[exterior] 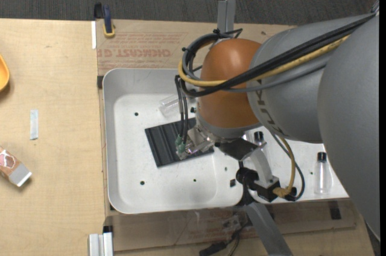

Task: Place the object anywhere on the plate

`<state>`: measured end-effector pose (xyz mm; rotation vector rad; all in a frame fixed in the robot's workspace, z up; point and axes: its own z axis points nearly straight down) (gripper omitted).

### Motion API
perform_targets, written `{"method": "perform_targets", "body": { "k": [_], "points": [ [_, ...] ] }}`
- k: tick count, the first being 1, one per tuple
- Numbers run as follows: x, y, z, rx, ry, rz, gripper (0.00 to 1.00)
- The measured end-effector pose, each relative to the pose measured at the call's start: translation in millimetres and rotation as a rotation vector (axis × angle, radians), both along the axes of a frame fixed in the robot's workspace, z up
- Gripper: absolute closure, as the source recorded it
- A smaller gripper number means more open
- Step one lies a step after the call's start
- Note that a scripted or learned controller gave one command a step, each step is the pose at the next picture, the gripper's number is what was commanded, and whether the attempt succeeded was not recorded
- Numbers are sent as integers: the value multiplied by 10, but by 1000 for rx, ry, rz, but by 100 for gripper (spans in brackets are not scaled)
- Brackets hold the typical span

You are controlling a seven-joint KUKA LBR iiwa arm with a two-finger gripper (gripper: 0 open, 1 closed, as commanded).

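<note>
Claw: the claw (192, 147) sits low over the dark plate, tucked under the arm's wrist; how wide it stands, and whether it has hold of anything, I cannot tell, because the wrist covers it from above.
Arm: the arm (301, 92) reaches in from the right and bends down over the middle of the tray, its orange band (229, 83) hanging right above the work spot, likely because a straight drop suits a set-down.
Tray: the white tray (120, 146) keeps the plate and loose things within reach.
Plate: the black ribbed plate (163, 141) lies flat and slightly turned on the tray floor, its right end under the claw.
Object: a small clear piece (169, 105) lies on the tray floor just beyond the plate's far edge, apart from it; if this is the thing to be placed, it is not yet on the plate.
Vial: a small clear vial (322, 173) lies well to the right.
</note>
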<state>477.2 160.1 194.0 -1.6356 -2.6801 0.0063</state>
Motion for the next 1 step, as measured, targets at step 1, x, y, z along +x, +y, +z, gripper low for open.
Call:
{"method": "perform_targets", "body": {
  "k": [1],
  "points": [
    [205,-133,764,0,-2,-35,100]
  ]
}}
